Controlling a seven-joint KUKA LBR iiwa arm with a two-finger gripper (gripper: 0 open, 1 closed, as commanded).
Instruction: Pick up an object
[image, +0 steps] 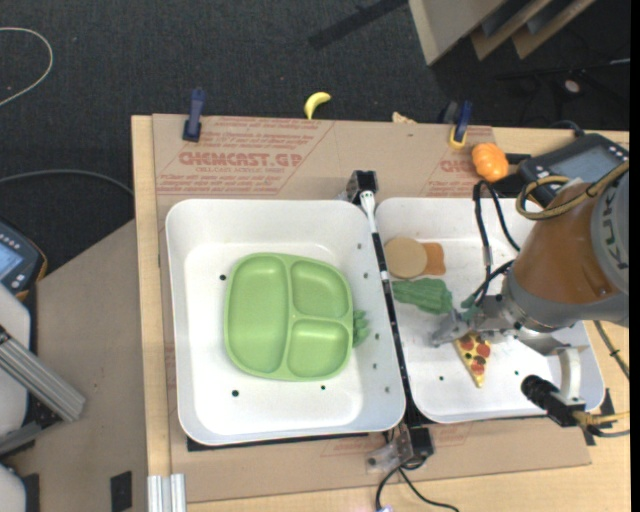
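Gripper (452, 330) low in the right bin (440, 400), fingers' spread impossible to tell. Pizza slice toy (474, 357) just beside it toward the near edge, long axis pointing at that edge.

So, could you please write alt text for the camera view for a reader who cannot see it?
A grey and orange robot arm lowers its gripper into the right bin, beside a pizza slice toy, a green leafy toy and a tan round toy. The left bin holds a green divided plate.

A toy pizza slice (475, 357) lies flat in the right bin (430, 395), tip pointing toward the near rim.
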